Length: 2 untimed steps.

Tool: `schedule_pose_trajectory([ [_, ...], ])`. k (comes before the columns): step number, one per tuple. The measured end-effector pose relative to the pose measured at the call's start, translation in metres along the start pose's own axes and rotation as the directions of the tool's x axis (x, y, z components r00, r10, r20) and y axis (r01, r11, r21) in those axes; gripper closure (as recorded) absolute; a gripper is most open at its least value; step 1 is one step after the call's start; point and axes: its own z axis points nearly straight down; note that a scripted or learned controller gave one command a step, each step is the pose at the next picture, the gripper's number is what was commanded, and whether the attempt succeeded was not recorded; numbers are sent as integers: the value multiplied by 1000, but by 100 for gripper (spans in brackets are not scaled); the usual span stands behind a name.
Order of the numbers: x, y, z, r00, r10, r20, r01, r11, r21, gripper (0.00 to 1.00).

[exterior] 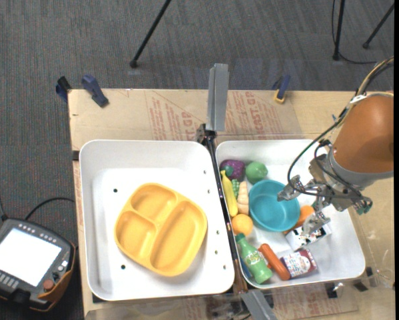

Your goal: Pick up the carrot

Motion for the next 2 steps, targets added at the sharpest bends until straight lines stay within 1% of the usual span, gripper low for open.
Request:
schedule_pose_trajectory([
  [1,-5,-11,30,995,95,7,-95,995,3,0],
  [2,-27,-15,30,981,192,7,-192,981,11,0],
])
